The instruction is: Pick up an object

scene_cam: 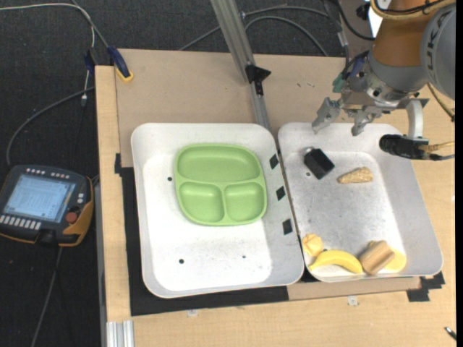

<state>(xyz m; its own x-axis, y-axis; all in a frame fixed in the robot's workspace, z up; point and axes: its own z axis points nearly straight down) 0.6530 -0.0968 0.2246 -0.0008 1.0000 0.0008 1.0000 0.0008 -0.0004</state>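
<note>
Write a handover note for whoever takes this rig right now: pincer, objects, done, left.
Pincer: open, holding nothing, above the far rim of the right bin.
Right bin: black block and tan bread-like piece at the far end; banana and brown cylinder at the near edge.
Left bin: green divided plate.
Done: nothing picked yet.
Left: descend, grasp one object; the black block looks nearest.

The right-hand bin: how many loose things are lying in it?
4. A black block near the top left, a tan bread-like piece beside it, and a banana and a brown block touching along the bottom edge of the right bin.
</note>
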